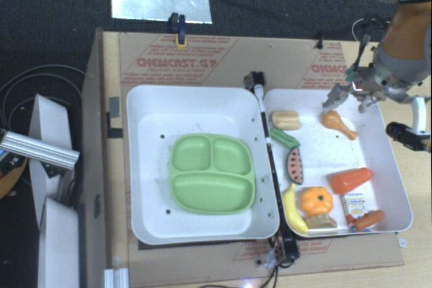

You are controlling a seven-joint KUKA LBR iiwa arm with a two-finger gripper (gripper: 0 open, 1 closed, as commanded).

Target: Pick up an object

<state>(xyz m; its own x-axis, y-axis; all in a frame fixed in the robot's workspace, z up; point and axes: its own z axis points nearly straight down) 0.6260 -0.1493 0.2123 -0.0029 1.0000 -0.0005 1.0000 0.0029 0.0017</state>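
The right bin (388, 165) holds several toy foods. A tan drumstick (338, 123) lies near its far edge. Further in are a beige bread roll (285, 119), a green pod (284, 138), a watermelon slice (294, 166), a banana (291, 210), an orange fruit (316, 199), an orange-red carrot (350, 179), a small packet (353, 204) and a sausage (368, 219). My gripper (350, 100) hangs over the bin's far right rim, just above and behind the drumstick. It is open, with one finger to either side and nothing between them.
The left bin (145, 145) holds a green divided plate (212, 173). A black clamp (256, 81) sits where the bins meet at the back. Cardboard surrounds both bins. A black part (407, 136) sticks out beside the right bin's right rim.
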